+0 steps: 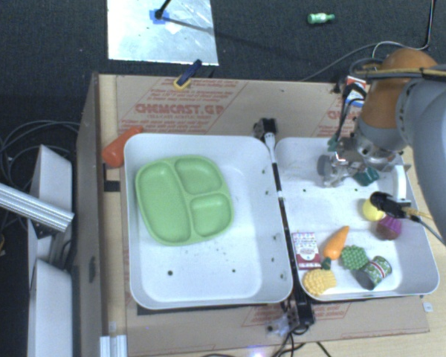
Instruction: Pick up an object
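The right bin (312, 199) holds several toy items along its front and right side: a red and white carton (305, 248), a yellow corn cob (319, 280), an orange carrot (336, 242), a green broccoli piece (352, 257), a dark can (375, 271), a yellow fruit (372, 211) and a purple piece (389, 227). My gripper (340, 168) hangs low over the back of the right bin, above bare floor and behind these items. Its fingers are too small and blurred to read. Nothing is visibly held.
The left bin (245, 274) carries a green divided plate (183, 198). An orange object (115, 149) lies outside that bin's back left corner. A black clip (266, 128) sits at the divider's far end. The grey arm (424, 117) covers the right bin's back right corner.
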Controlling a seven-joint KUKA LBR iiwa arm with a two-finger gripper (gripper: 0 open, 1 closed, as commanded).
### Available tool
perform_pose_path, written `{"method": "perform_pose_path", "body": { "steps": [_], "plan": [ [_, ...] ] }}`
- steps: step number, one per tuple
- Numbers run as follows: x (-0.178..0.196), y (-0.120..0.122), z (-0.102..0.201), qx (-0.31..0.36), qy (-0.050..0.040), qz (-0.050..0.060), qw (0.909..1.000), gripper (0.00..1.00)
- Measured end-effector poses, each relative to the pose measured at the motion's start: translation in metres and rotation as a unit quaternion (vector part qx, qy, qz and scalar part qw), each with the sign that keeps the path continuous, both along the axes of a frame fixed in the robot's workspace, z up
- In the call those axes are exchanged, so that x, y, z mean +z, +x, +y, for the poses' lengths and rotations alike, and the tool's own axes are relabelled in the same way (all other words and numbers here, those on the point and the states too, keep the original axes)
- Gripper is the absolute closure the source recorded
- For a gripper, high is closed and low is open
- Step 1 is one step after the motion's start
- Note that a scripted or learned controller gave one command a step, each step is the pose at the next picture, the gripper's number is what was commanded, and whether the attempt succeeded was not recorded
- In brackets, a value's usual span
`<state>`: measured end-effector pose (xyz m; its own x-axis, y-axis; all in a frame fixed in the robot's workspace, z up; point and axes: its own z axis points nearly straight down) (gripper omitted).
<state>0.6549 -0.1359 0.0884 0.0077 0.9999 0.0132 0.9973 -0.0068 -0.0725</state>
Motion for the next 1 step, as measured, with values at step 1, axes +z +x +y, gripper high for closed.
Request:
{"method": "perform_pose_path", "body": {
  "steps": [1],
  "plan": [
    [0.0005, 0.0006, 0.0, 0.0, -0.0002, -0.001, 1.0, 0.0]
  ]
}}
